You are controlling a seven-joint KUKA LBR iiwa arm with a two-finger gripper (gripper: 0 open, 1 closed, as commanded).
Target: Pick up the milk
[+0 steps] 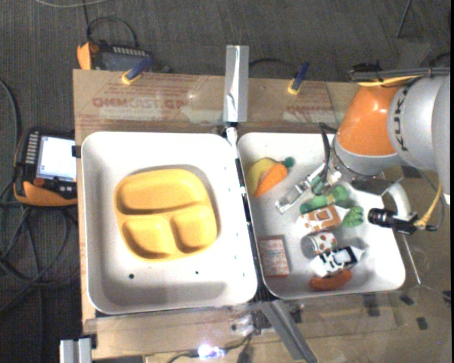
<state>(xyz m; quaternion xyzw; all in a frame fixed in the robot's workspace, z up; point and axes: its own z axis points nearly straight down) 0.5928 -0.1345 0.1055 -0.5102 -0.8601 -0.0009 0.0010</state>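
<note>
Near edge of right bin (393,278): red-orange item (331,280) against near wall. Just beyond it, milk (337,258), white with dark markings, lying tilted, touching small can (318,242). Brown flat packet (274,255) near bin's near-left corner. Mid-bin: orange-white carton (321,218), green toys (340,200) beside it. Jaws (296,195) over bin's middle, well apart from milk; whether apart or together, cannot tell. Far-left corner: yellow fruit with carrot (265,175). Left bin (98,225) holds yellow divided tray (167,211).
</note>
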